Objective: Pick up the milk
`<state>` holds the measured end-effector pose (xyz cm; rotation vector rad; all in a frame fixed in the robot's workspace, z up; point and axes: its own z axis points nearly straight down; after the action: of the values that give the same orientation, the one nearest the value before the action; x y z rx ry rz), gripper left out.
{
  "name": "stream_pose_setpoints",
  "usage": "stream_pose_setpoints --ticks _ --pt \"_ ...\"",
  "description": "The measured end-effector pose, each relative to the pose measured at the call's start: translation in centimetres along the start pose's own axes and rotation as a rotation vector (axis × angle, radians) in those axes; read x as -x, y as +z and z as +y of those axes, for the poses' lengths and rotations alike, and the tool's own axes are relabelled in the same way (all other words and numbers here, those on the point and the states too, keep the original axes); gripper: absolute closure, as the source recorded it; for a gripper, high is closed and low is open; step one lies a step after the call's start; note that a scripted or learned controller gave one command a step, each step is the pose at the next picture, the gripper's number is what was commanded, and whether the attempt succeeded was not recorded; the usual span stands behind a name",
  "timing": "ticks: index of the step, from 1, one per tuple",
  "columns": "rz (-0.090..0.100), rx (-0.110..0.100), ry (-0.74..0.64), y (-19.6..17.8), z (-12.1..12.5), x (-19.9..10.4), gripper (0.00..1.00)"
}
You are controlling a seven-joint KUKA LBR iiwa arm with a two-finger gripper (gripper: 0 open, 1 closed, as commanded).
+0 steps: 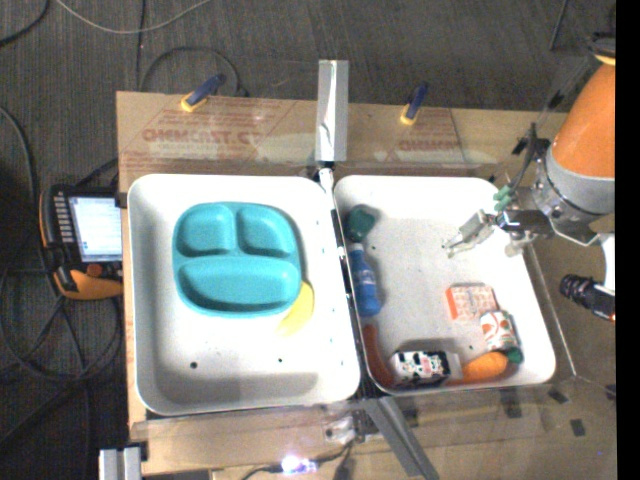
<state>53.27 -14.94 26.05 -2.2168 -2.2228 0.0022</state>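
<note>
Fingers of the gripper [468, 236] look spread and empty; at five o'clock, the milk carton [419, 367] seems light, crushable, best pinched across flat sides.

Two white bins: left bin [150, 368], right bin [420, 193]. One teal divided plate [238, 258], one banana [297, 311] in left bin. Right bin: one blue bottle [364, 280], one dark teal item [359, 222], one black-white milk carton [420, 367], one carrot [484, 367], one red-white carton [470, 301], one red-white can [499, 330]. Two clamps on back board: [201, 91], [414, 103]. One handheld pendant [85, 238] left of bench.
</note>
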Motion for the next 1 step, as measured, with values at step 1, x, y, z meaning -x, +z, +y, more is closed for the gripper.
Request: stream_pose_setpoints --ticks 1 --pt "0.001 -0.002 -0.107 9.51 -4.31 -4.4 0.0"
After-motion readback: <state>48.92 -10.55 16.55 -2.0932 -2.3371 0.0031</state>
